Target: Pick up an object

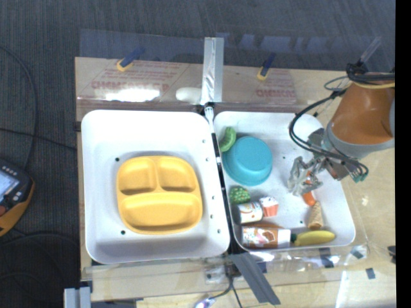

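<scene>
Blue bowl (pixel 249 160) sits upside down in the right bin (pixel 340 201). To its right, apart from it, the gripper (pixel 302 177) hangs low over the bin floor, fingers slightly apart with nothing between them. Just right of the fingertips lies a small orange piece (pixel 309 197). A banana (pixel 314 237) rests below it.

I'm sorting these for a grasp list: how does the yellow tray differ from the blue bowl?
The yellow tray is flat, squarish and split into three compartments; the blue bowl is round and undivided. The tray looks much wider than the bowl. The tray lies alone in the left bin; the bowl sits in the right bin among other items, with a green piece at its edge. Both are single-coloured dishware.
</scene>
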Tool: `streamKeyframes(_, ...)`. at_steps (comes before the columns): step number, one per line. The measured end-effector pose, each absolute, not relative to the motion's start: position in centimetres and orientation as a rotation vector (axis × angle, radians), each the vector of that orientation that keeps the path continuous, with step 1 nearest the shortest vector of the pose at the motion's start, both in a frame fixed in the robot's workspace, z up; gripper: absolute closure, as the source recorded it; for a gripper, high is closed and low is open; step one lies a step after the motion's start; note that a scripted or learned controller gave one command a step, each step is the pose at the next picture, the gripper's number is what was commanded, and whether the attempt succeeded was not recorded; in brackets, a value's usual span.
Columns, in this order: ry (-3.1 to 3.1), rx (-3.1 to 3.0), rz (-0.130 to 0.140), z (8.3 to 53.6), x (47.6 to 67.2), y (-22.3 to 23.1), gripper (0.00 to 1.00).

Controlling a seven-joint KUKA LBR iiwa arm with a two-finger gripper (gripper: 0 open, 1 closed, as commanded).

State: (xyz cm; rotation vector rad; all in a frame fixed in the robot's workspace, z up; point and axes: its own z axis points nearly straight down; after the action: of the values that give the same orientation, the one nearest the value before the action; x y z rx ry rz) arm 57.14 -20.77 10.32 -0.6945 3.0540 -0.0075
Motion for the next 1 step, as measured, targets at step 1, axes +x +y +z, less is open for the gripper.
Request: streamKeyframes(1,3.054,-0.695,-0.007,10.32,57.13,-20.77,0.00)
